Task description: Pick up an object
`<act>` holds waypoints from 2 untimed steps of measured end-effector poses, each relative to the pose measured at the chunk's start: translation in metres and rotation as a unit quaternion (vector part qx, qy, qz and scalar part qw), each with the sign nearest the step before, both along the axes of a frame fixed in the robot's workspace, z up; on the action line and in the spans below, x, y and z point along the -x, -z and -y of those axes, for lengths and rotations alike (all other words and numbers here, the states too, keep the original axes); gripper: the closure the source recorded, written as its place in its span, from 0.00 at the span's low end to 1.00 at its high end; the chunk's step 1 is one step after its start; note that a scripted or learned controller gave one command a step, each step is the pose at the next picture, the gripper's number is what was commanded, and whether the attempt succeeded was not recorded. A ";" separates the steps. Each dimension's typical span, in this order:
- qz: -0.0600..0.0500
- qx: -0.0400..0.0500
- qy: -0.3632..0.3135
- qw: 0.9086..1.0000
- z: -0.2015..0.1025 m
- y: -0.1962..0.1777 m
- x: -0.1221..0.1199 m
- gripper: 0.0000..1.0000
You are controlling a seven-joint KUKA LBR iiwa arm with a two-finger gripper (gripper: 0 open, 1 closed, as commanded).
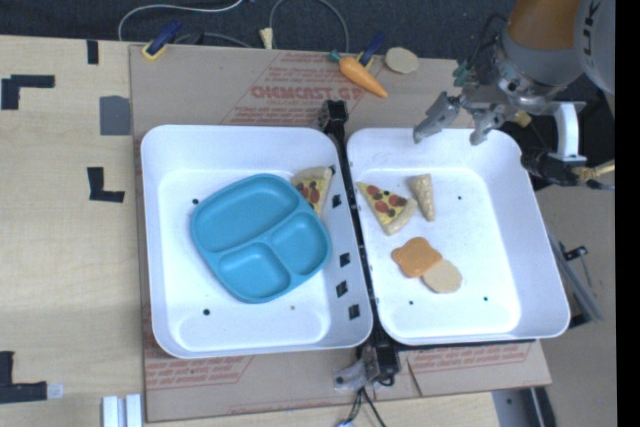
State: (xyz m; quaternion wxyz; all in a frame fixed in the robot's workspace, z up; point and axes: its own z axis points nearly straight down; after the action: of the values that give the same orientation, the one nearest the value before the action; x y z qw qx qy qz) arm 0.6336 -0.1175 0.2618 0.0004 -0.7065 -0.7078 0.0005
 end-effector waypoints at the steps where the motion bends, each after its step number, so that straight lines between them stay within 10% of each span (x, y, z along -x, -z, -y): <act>1: -0.005 0.001 0.002 1.000 0.051 0.089 0.001 0.00; 2: 0.002 0.002 -0.001 1.000 0.039 0.181 -0.019 0.00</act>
State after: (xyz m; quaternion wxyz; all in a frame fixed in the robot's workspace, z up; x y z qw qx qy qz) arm 0.6530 -0.1563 0.0804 -0.0027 -0.7061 -0.7081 0.0003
